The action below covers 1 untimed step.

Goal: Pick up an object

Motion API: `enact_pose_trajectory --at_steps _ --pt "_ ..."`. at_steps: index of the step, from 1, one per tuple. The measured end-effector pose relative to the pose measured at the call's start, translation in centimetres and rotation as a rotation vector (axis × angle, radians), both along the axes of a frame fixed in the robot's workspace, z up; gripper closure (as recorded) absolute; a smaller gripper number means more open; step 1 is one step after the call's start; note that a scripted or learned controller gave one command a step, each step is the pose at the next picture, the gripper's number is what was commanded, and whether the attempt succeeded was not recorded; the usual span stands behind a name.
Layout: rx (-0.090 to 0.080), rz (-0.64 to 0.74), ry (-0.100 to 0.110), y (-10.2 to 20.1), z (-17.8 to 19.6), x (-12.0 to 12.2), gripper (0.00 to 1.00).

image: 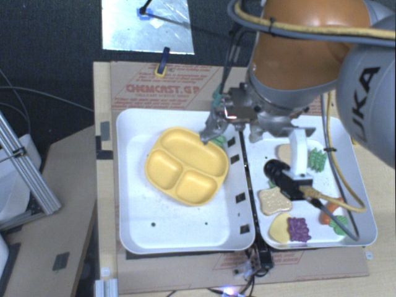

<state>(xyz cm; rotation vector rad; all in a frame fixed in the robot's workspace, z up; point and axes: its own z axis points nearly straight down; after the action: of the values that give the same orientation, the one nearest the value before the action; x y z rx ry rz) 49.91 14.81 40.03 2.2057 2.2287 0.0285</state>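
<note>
A KUKA-lettered arm (365, 91) lowers its claw (212, 130) onto the far rim of a yellow divided plate (187, 166) in the left bin (133, 228); its grip cannot be told. Cardboard (162, 88) behind reads "CHEMCAST".

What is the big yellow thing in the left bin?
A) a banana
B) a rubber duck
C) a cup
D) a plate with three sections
D: the yellow plate lies in the left bin, and its surface is split into three shallow compartments.
</note>
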Motion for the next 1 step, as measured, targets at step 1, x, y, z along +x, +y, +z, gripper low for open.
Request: enact_pose_trajectory --at_steps 1 --pt "-0.008 0.001 0.011 -0.23 0.24 0.08 1.0"
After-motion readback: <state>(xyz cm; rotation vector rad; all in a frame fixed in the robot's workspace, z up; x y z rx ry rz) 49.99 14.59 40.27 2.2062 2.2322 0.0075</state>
